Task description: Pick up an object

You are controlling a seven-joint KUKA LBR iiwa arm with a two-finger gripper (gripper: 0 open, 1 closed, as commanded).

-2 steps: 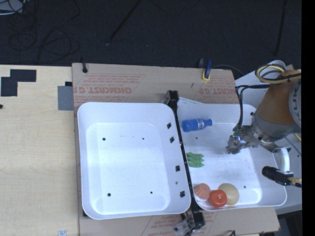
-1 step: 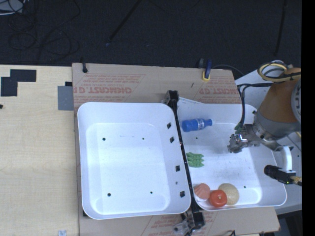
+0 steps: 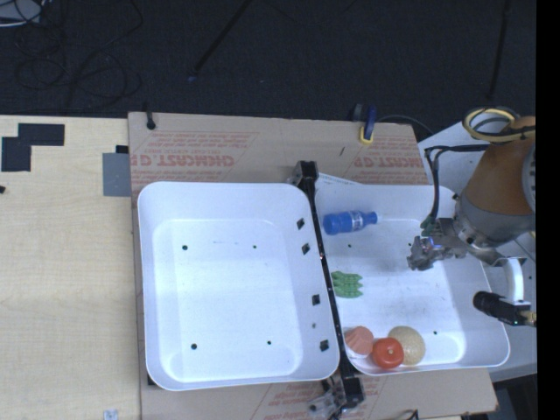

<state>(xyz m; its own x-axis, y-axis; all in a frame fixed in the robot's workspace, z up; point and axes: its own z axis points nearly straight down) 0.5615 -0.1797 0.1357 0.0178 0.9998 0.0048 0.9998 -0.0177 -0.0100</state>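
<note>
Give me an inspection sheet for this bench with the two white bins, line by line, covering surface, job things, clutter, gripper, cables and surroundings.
Surface: two shallow white plastic bins side by side, left bin and right bin, on a brown cardboard sheet.
Job's things: in the right bin, a blue plastic bottle lying on its side near the far edge; a small green leafy item by the divider; at the near edge a pink round item, a red round ball and a tan round ball, clustered.
Clutter: nothing seen.
Gripper: gripper over the right bin's right half, nothing seen between its fingers.
Cables: black cable beside the arm; yellow loop behind it.
Surroundings: pale wooden bench; dark floor.
</note>
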